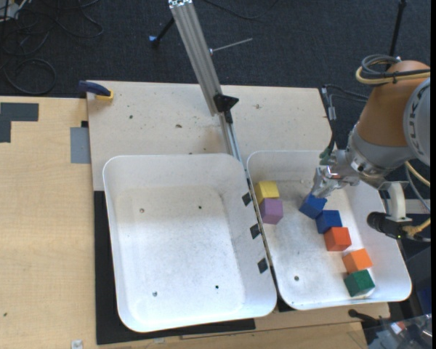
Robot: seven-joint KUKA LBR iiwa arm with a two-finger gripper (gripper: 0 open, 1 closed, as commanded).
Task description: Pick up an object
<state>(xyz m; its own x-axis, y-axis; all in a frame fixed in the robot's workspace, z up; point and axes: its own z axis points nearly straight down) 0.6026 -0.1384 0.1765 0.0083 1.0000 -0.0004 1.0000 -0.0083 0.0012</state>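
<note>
The right bin point(296, 262) holds several small cubes. A yellow cube point(268, 189) and a purple cube point(272, 210) lie by its left wall. A blue cube point(312, 206) sits tilted near the middle, with a second blue cube point(329, 220) just to its right. A red cube point(338, 238), an orange cube point(358, 259) and a green cube point(360, 282) trail toward the front right corner. My gripper point(322, 190) hangs directly over the tilted blue cube, its tip touching or nearly touching the cube's top edge.
The left bin point(173, 238) sits alongside, split from the right bin by a divider with black clips point(251, 217). A slanted aluminium bar point(200, 53) rises behind the bins. The arm's orange band point(389, 111) looms over the right bin's far right side.
</note>
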